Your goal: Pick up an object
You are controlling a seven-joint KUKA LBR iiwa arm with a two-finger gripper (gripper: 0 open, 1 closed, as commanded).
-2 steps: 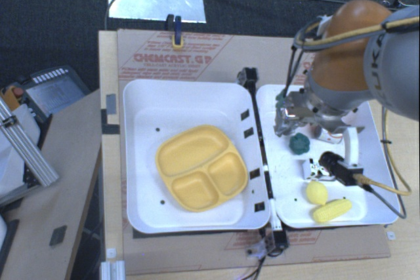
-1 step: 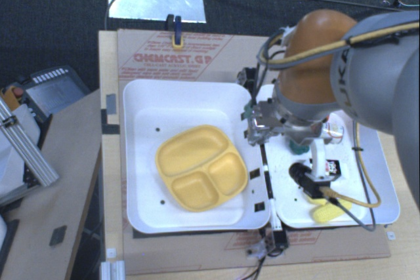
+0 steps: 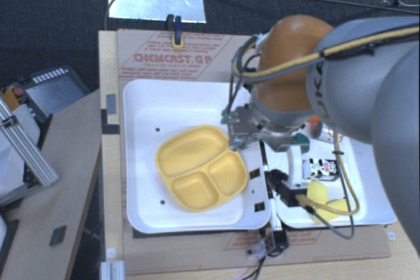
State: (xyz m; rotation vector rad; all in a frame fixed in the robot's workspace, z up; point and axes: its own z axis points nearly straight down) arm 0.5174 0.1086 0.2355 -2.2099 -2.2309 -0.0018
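The arm (image 3: 341, 69) covers most of the right bin (image 3: 377, 200), hiding the gripper's fingertips and parts of a yellow object (image 3: 323, 200) there.

A yellow divided plate (image 3: 200, 167) with three compartments lies in the left bin (image 3: 141, 141), toward its near right corner. The arm (image 3: 341, 75), grey with an orange wrist, reaches over the divide between the bins, its pincer (image 3: 237, 131) at the plate's far right rim. In the right bin (image 3: 375, 197) lie a yellow object (image 3: 323, 199) and a small printed card (image 3: 321, 168).
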